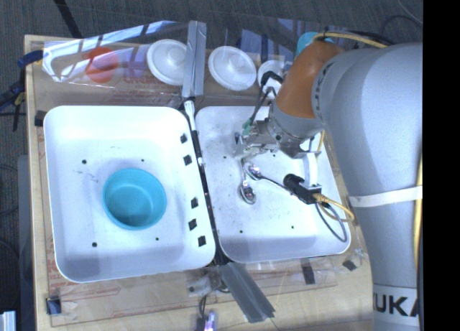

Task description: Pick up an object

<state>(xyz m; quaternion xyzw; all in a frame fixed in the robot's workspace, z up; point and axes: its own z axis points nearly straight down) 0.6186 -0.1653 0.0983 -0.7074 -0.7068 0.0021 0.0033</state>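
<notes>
Pick not done | my end effector (248,151) hangs over right bin (287,240), grip state unreadable | spoon (249,187) lies below, unlifted

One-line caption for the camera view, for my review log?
KUKA arm's end effector lowered in the right bin above a metal spoon; blue bowl in the left bin.

My bins (72,250) look like smooth matt white plastic, the blue bowl (134,198) glossy plastic, the spoon (249,182) shiny metal, the bench (144,297) pale wood.
</notes>
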